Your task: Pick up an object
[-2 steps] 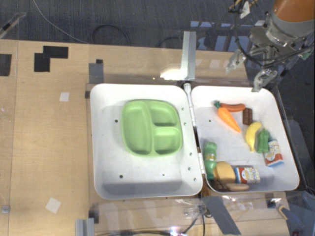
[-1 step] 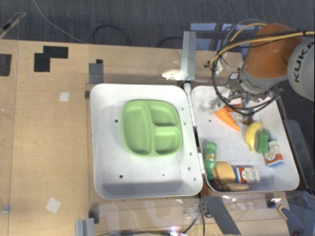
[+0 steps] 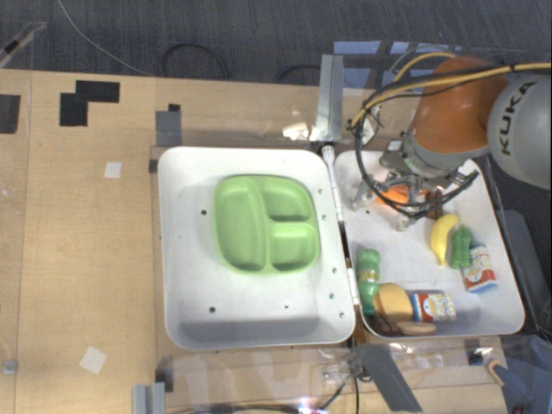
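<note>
My gripper (image 3: pixel 405 203) reaches down into the back of the right bin (image 3: pixel 504 304), under the orange wrist band. An orange object (image 3: pixel 394 194) lies right at its tip; the wrist hides how they meet. Just to the right of the gripper lies a yellow banana (image 3: pixel 443 235), with a green object (image 3: pixel 460 247) and a small red-and-white carton (image 3: pixel 479 270) beside it. Along the bin's left and front sit a green bottle (image 3: pixel 369 276), a yellow-and-brown item (image 3: pixel 394 303) and a red-labelled can (image 3: pixel 431 305).
The left bin (image 3: pixel 185 309) holds a green divided tray (image 3: pixel 265 222). A metal divider (image 3: pixel 341 231) runs between the two bins. Cables loop above the wrist at the back. Wooden bench lies to the left.
</note>
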You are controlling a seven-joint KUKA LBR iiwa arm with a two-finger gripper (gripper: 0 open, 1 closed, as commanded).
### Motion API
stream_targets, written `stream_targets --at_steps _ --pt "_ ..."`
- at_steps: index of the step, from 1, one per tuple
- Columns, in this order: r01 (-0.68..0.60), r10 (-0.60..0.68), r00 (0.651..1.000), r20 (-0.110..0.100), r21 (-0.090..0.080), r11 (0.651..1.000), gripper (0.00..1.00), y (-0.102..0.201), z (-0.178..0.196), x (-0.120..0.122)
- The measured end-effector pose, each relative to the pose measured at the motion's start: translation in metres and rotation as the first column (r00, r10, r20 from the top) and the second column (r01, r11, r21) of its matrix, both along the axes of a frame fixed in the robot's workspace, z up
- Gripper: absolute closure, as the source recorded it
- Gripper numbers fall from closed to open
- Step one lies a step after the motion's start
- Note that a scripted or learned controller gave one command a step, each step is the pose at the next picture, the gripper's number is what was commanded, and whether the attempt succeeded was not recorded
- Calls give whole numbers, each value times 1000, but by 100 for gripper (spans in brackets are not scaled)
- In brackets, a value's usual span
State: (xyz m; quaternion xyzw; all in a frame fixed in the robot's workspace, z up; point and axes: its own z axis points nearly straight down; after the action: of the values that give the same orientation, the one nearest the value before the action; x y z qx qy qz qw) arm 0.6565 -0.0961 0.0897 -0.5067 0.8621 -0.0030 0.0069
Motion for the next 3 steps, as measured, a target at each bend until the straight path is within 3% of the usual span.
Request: stream_targets --at_steps 1,2,3 --pt "53 -53 999 -3 -1 999 0 -29 0 -61" --pt "72 -72 997 1 0 997 0 -9 0 -46" --pt "110 -110 994 -1 2 994 0 8 -1 -15"
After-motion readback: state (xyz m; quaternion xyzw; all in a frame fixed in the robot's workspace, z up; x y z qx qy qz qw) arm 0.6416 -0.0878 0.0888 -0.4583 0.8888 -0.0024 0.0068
